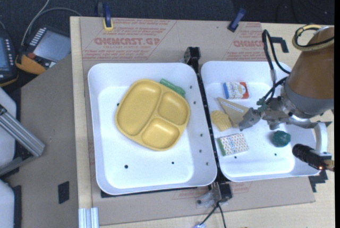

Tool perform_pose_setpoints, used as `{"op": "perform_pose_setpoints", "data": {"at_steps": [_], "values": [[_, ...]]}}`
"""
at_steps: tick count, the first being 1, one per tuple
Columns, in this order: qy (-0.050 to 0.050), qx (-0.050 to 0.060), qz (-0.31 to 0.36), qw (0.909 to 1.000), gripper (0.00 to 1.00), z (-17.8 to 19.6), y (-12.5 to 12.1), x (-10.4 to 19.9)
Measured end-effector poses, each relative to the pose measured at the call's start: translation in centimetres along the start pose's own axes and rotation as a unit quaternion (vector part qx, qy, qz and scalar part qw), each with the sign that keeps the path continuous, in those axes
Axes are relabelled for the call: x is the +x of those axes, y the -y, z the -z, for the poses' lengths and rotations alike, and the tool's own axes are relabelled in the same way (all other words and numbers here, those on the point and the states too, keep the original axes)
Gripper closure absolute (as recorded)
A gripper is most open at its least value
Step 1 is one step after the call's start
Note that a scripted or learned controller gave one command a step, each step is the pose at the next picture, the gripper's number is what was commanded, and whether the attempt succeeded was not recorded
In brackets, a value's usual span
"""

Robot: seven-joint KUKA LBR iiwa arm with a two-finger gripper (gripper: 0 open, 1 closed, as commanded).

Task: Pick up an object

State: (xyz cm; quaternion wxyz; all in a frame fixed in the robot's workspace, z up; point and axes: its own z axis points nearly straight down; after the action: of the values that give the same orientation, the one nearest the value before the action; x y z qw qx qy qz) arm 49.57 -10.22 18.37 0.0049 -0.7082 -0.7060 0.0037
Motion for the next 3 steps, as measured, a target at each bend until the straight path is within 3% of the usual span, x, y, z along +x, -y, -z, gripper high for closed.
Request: {"op": "perform_pose_setpoints", "data": {"at_steps": [1, 2, 3], "values": [[0.001, -0.006, 0.002, 1.0000, 0.00, 0.5, -0.3, 0.0], [0.000, -0.002, 0.001, 1.0000, 0.00, -5.2, -1.1, 0.3], [0.000, -0.008, 0.001, 1.0000, 0.00, -9.8, -1.4, 0.4]]}}
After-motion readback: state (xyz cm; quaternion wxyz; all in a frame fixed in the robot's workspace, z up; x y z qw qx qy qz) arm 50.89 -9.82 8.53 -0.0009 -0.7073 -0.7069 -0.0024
